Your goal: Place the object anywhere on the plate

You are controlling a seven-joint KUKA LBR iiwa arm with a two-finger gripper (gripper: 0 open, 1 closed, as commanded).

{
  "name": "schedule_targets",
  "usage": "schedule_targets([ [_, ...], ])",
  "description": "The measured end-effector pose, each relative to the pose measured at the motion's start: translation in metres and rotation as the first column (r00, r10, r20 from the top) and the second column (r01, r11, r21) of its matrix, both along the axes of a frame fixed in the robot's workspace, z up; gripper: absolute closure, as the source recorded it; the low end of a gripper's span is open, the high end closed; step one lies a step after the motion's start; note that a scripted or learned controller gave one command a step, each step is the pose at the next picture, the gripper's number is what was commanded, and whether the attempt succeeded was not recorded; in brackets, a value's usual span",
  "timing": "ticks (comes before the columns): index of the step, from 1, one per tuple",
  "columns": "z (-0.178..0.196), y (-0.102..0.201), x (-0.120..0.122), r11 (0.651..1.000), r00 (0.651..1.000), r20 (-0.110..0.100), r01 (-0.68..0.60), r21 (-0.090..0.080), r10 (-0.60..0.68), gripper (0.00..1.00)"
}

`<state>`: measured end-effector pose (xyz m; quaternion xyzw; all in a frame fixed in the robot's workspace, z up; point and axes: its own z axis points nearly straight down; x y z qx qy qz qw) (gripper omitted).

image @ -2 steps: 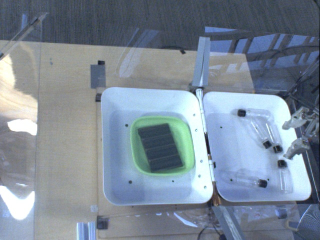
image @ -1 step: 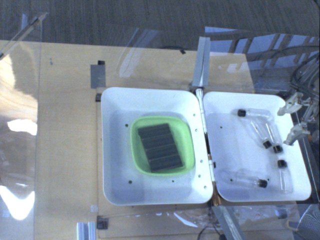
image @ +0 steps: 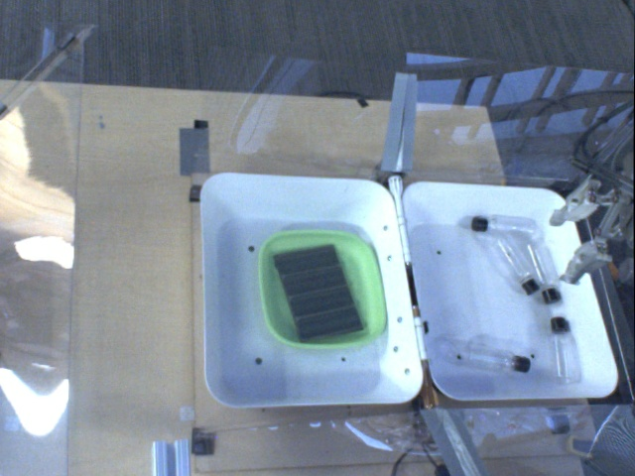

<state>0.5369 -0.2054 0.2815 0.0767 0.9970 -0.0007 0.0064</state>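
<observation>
On the green plate [image: 321,288] lies a dark ridged block [image: 317,294]; hand's [image: 583,234] state unclear.

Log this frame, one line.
dark ribbed block: on square green plate | left white bin | clear black-capped tubes: right white bin

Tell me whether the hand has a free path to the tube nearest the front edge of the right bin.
Probably yes. The tube lies flat in the right bin, apart from the other tubes, with nothing on top of it. The hand is at that bin's right rim, with open space between.
</observation>
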Motion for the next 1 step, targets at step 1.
schedule_targets([
  [1, 0.0351, -0.0004, -0.0042, 1.000, 1.000, 0.001, 0.022, 0.000, -0.022, 0.00],
])
